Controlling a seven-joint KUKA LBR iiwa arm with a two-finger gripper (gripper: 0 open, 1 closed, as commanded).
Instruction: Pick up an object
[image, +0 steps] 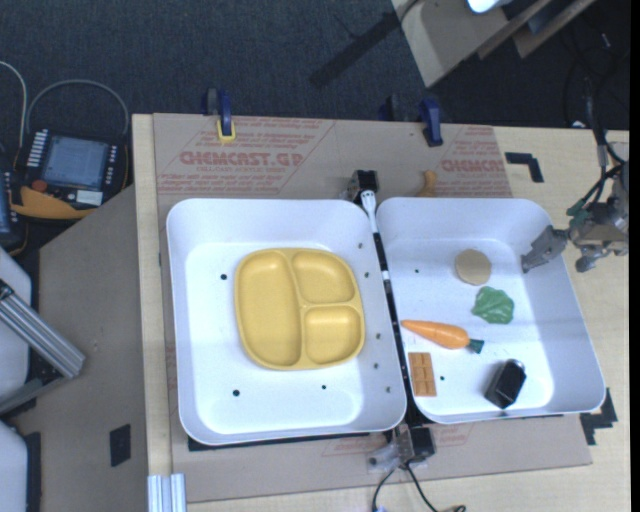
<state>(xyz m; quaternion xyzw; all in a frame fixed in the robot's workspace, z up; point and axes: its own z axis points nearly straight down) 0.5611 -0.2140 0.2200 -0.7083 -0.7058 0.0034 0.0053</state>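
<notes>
Orange and tapering, a plastic toy carrot with a small green stub (436, 334) lies on its side on the floor of the right-hand shallow white bin (560, 395), close to the divider between the bins, its green end pointing to the right. Just below the carrot, touching or nearly touching the bin's left wall, lies a small flat tan rectangular block (421, 374). Right of the carrot's green end and a little higher sits a crumpled green leafy piece (494, 305), and just above that piece, slightly to the left, rests a round beige disc (473, 266). Near the bin's lower right corner lies a small black boxy object (506, 383), tilted, well apart from the carrot.

At the bin's upper right rim hangs the grey two-finger gripper (560, 250); one grey finger (543, 247) slants down to the left over the rim. Whether the gripper is spread or pressed together cannot be told from this angle, and nothing shows between its tips. It is well apart from every object in the bin.

Left of the divider, the left-hand shallow white bin (200, 380) holds a yellow plastic plate with three compartments (298, 306), lying flat near its middle.
</notes>
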